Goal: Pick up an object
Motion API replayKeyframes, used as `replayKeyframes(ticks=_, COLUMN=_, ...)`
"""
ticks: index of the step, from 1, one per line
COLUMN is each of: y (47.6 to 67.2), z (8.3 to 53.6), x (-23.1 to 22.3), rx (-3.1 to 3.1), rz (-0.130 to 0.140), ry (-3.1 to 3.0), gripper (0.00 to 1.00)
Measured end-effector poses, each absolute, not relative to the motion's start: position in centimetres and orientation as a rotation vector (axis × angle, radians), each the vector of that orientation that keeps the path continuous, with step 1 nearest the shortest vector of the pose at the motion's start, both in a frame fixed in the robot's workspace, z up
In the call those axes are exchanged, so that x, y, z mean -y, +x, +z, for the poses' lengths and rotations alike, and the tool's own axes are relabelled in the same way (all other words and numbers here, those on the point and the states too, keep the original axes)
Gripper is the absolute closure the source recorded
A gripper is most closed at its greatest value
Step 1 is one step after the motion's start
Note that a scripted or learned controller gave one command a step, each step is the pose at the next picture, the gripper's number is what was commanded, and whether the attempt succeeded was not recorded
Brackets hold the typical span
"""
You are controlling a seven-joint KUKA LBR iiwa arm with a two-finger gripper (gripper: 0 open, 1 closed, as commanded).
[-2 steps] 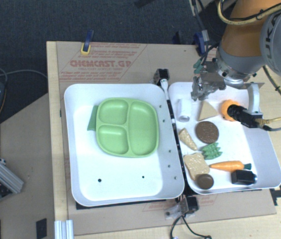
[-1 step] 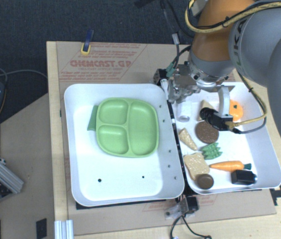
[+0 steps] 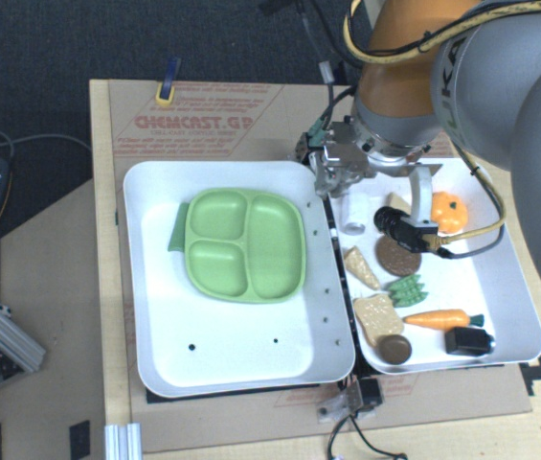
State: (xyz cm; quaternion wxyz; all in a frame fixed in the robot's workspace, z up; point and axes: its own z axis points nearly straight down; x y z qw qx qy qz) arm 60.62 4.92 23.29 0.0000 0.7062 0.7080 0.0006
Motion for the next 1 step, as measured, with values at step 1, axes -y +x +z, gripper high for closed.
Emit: replayKeyframes(ticks=1, y=61.86, z=22.41, x=-4.99, rx=-2.222, rz=0.002, ry=2.218, gripper=1.0)
